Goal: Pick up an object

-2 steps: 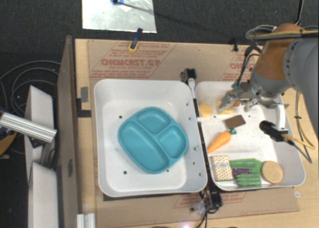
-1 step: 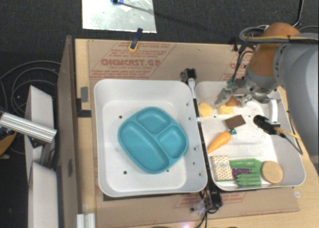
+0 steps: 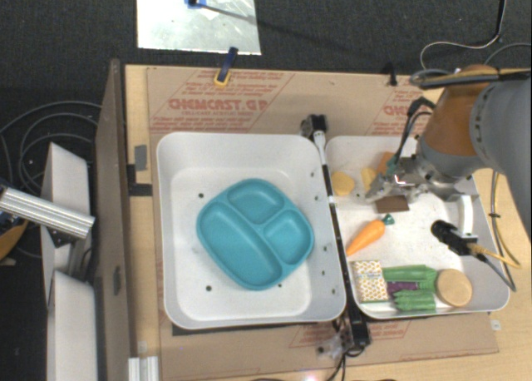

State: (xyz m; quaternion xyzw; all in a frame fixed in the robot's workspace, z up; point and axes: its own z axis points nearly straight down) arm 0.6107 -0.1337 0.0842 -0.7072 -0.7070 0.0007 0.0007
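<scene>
My gripper [image 3: 397, 185] is down in the far part of the right bin [image 3: 492, 288], under the grey arm with its orange band. A small brown block [image 3: 391, 203] lies right at its near side, touching or almost touching it; whether it is gripped is hidden. Just left of the gripper are two pale yellow pieces [image 3: 342, 182] [image 3: 368, 177]. An orange carrot with a green tip [image 3: 366, 236] lies slanted in the middle of that bin.
Along the right bin's near edge lie a speckled square packet [image 3: 370, 279], a green item [image 3: 409, 274] with a purple piece [image 3: 405, 288], and a tan round disc [image 3: 455, 288]. The left bin [image 3: 179, 205] holds a blue divided plate [image 3: 255, 232].
</scene>
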